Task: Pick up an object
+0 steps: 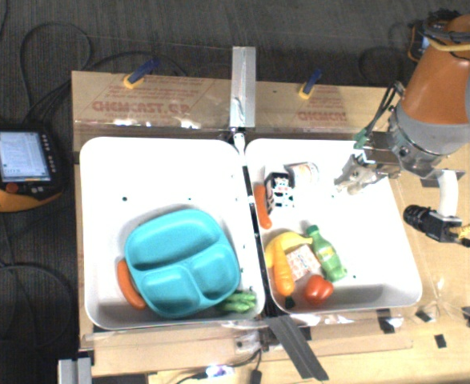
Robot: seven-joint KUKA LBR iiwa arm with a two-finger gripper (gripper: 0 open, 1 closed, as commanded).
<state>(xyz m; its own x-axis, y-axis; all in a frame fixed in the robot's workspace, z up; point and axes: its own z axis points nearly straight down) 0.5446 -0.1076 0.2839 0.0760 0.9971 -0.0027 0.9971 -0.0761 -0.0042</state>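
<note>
Hovering metal hand (pixel 351 178) over right bin (pixel 395 238), finger spread unclear, glossy green bottle (pixel 326 254), rounded teal tray (pixel 182 261)

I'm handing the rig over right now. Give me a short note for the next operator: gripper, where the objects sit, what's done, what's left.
Gripper: hanging over the upper right part of the right bin, nothing visible between its fingers; open or shut cannot be told from this view.
Right bin: small can and black-and-white toy near the top; yellow piece, carrot, green bottle and red pepper clustered at the bottom.
Left bin: blue divided tray, an orange item at its left edge, a green item at its lower right.
Done: no pick yet.
Left: descend on an object, grasp, lift. The can is nearest.
</note>
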